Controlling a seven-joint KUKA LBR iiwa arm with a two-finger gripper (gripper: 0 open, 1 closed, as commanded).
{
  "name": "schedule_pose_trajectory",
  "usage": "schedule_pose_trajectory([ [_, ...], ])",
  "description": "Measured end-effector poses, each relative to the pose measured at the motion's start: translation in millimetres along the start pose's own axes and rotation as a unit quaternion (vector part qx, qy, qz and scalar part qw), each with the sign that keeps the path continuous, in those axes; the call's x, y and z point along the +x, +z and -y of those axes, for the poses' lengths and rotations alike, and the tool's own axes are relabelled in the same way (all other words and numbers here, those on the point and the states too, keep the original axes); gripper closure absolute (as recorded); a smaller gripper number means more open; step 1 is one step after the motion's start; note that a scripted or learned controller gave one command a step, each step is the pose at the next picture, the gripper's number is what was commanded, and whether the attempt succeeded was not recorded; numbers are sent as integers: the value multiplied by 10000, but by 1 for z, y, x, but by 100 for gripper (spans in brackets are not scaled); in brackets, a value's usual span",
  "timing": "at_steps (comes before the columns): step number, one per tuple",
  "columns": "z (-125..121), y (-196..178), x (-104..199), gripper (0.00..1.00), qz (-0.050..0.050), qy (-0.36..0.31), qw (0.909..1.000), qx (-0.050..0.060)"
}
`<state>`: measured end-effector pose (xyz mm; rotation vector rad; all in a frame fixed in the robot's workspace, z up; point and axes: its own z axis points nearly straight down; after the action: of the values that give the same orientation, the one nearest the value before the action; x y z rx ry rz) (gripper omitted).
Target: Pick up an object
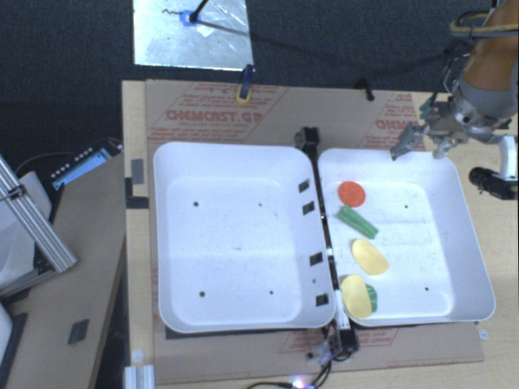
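Note:
The right bin (462,241) holds a round orange-red piece (351,193), a green stick-shaped piece (358,221) just below it, a yellow oval piece (369,257) and a second yellow piece (355,295) lying against a small green one (371,297) near the front left corner. My gripper (422,143) hangs above the bin's far right rim, well away from all the pieces. Its two fingers stand apart, with nothing between them.
The left bin (174,250) sits beside the right one, joined by a black clamp strip (318,233). A silver sheet (191,23) lies at the back. A yellow-and-blue clip (245,87) rests on the cardboard's far edge.

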<state>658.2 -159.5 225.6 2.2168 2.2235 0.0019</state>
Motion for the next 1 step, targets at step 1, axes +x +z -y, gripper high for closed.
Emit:
schedule_pose_trajectory([
  [1,-8,142,54,0,-24,-28,10000,56],
])
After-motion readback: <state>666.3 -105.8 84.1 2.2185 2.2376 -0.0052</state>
